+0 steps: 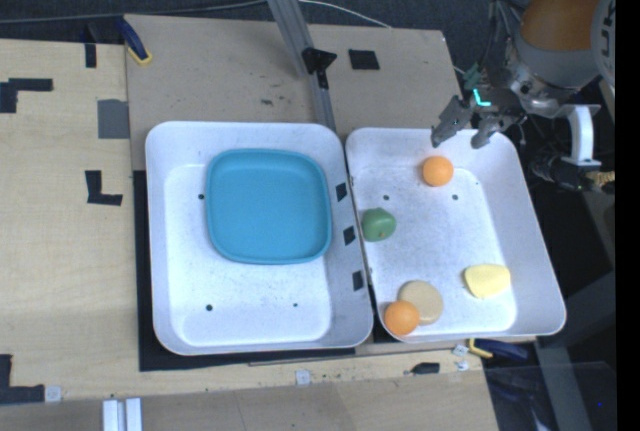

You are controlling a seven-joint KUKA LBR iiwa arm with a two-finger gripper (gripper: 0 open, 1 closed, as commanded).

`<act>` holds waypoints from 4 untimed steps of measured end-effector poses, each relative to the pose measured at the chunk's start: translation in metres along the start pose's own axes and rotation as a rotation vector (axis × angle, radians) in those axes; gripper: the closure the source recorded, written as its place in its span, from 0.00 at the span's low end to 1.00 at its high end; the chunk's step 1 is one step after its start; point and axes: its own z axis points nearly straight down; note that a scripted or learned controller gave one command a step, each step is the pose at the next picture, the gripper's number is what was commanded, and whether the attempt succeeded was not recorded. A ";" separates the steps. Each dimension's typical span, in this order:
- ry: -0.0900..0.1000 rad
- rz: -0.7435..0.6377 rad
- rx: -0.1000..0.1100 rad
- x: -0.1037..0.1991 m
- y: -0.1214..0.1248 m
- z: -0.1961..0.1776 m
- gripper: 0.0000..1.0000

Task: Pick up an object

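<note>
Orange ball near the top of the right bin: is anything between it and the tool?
Nothing visible. The tool hangs open just above and to the right of the orange ball, with bare bin floor around it. The green object sits well away.

2 white bins, 1 blue plate, 5 small objs

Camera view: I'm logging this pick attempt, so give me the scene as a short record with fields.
gripper: open, above the far edge of the right bin, holding nothing
right bin: orange ball, green ball, yellow piece, beige disc, second orange ball
left bin: blue plate
nearest to gripper: the orange ball at the far side
touching: beige disc and second orange ball
</note>
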 end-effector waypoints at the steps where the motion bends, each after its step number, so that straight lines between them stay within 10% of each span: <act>1: 0.000 0.000 0.000 0.000 0.000 0.000 0.00; 4: 0.000 0.000 0.004 0.004 -0.005 0.130 0.00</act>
